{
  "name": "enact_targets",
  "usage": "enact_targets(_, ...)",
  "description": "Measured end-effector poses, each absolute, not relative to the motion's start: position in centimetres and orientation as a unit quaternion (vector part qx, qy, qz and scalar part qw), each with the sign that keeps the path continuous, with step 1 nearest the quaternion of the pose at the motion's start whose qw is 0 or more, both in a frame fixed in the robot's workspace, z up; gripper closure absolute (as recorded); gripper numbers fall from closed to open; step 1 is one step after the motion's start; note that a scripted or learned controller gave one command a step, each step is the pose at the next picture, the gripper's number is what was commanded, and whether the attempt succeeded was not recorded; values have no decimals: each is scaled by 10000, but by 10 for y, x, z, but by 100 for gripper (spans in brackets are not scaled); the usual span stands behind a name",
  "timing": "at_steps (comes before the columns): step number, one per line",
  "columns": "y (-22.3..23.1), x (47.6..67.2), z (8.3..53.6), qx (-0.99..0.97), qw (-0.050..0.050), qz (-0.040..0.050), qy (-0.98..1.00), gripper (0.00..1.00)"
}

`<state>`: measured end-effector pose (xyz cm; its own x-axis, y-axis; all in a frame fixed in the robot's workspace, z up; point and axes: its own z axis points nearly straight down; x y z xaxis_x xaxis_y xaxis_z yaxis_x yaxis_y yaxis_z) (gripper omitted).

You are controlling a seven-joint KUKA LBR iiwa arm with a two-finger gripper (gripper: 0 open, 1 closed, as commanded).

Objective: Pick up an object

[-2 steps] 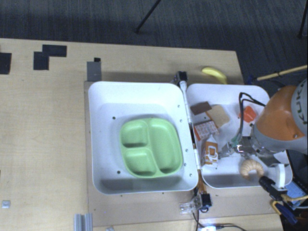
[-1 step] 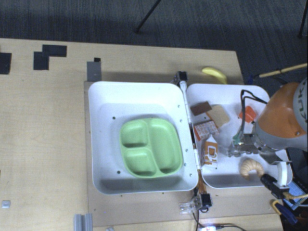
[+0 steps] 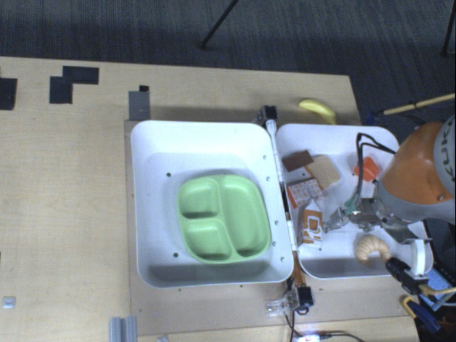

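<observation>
White right bin (image 3: 335, 268) crowds the hand (image 3: 340, 218); its grip cannot be told.

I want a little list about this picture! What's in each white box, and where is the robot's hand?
left bin: holds a green divided plate
right bin: holds a croissant, a brown block, a tan block, an orange piece and printed packets
gripper: low over the right bin, beside the packets
arm: reaches in from the right
outside the bins: a banana on the bench
</observation>
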<state>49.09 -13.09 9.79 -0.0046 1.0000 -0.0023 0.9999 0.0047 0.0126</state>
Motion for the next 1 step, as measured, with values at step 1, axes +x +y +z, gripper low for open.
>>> enact_targets(1,-105,489,89,7086,89,-3,7055,0)
